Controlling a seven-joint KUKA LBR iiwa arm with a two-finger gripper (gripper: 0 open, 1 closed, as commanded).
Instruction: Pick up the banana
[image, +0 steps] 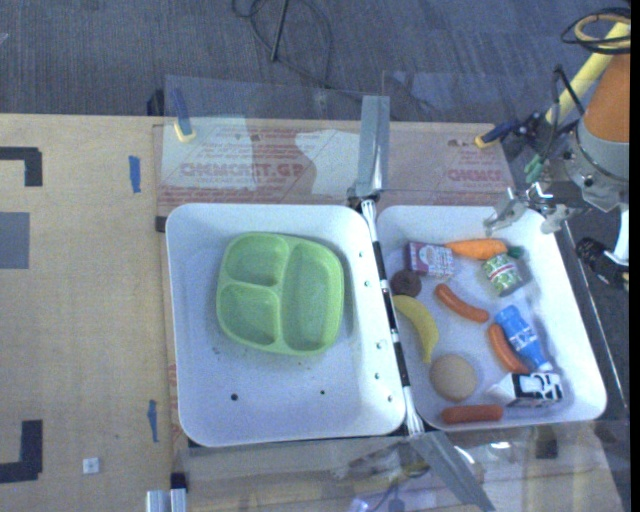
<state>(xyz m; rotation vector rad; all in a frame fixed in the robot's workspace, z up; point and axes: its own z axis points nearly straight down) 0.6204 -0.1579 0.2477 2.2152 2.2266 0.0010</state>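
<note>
A yellow banana (418, 324) lies curved against the left wall of the right bin (585, 330), just below a small dark round item (405, 283) and above a tan ball (453, 376). Red lettering on the cardboard sheet (260, 160) behind the bins is too blurred to read, as is the print on the purple-and-white carton (431, 260). The arm, its orange band (610, 105) at the view's upper right, reaches over the bin's far right corner, with the gripper (527, 203) above the rim, well apart from the banana; whether it is open or closed cannot be told. Around the banana lie a carrot (476, 248), a green can (503, 274), sausages (461, 302), a blue carton (522, 335) and a black-and-white box (538, 387). The left bin (190, 300) holds a green divided plate (281, 292).
</note>
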